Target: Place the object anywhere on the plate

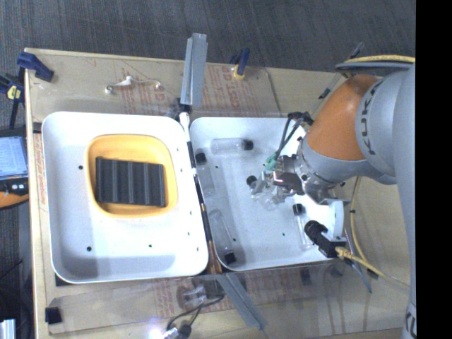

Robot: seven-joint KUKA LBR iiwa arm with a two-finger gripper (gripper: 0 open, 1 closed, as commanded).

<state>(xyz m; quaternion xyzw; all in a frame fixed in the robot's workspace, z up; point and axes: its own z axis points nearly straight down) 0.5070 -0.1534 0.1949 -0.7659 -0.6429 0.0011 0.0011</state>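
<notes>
Camera view shows the grey arm with its orange band [339,129] reaching over the right shallow white bin [233,249], its two-finger gripper [277,181] low near that bin's right side. A small clear, glassy object [265,193] sits at the fingertips there; whether it is gripped cannot be told. The left shallow white bin [70,253] carries the yellow square plate [131,145] with a dark ribbed rectangular block [131,182] at its centre.
</notes>
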